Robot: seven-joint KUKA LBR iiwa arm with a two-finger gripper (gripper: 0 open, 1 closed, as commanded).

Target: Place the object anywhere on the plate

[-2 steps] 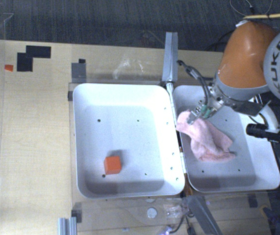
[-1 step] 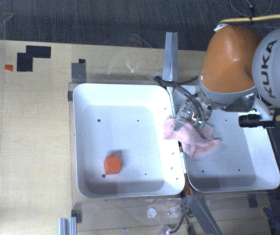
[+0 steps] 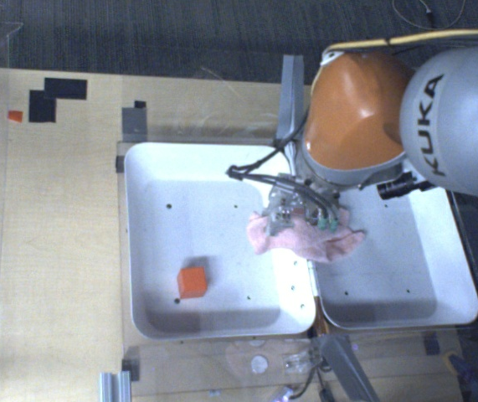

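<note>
The grey KUKA arm with its orange band (image 3: 357,111) is reaching in from the right and hanging over the divide between the two shallow white bins. Its end effector (image 3: 301,212) is pointing down at a crumpled pink cloth (image 3: 305,237), and its metal parts are sitting right on top of that cloth; how far the end effector is open, and whether it has hold of the cloth, I cannot tell, since the wrist and black cables are covering it.

The pink cloth is lying draped across the shared rims of the two bins, part in the left white bin (image 3: 163,224) and part in the right white bin (image 3: 439,249).

A small orange-red cube (image 3: 192,282) is resting on the floor of the left bin, toward its near left corner, well apart from the cloth and the end effector.

Both bins are sitting on the light wooden worktop (image 3: 46,224), which is carrying black square markers (image 3: 53,97) near its far left.
</note>
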